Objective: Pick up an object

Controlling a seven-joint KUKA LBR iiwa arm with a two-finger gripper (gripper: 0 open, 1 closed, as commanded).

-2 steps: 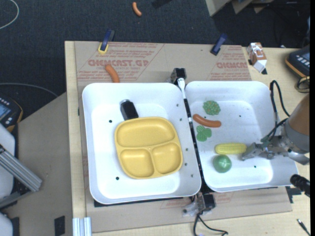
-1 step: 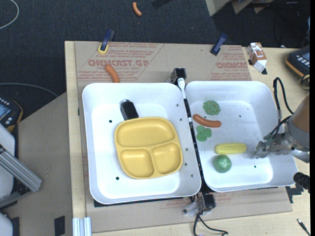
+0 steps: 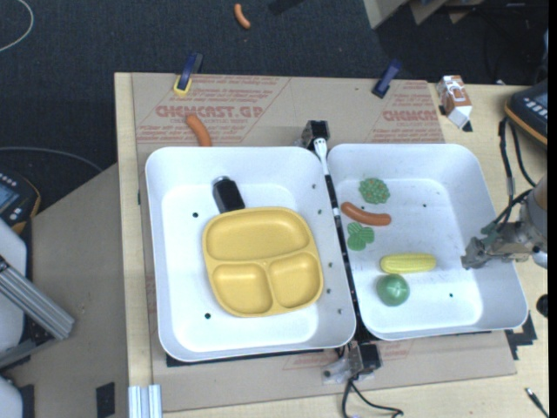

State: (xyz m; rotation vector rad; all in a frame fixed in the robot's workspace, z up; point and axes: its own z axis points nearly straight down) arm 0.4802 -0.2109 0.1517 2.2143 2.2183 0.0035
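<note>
Camera view: a toy corn cob [image 3: 407,263] lies in the right bin [image 3: 452,168] between a sausage [image 3: 365,215] and a green ball [image 3: 392,290] — the gripper [image 3: 474,255] sits near its right end, grip unclear.

Plastic pieces on a cardboard table

The white bins [image 3: 174,259] look smooth plastic; the yellow tray [image 3: 261,259] is glossy plastic; the table [image 3: 287,103] is covered with matt brown cardboard.

Only readable text: red "CHEMCAST GP" printed on the brown board [image 3: 261,103] behind the bins, once at the left, repeated at the right but partly cut off by the right bin [image 3: 452,159]. Small carton [image 3: 453,97] at the far right has print, too tiny to read.
</note>
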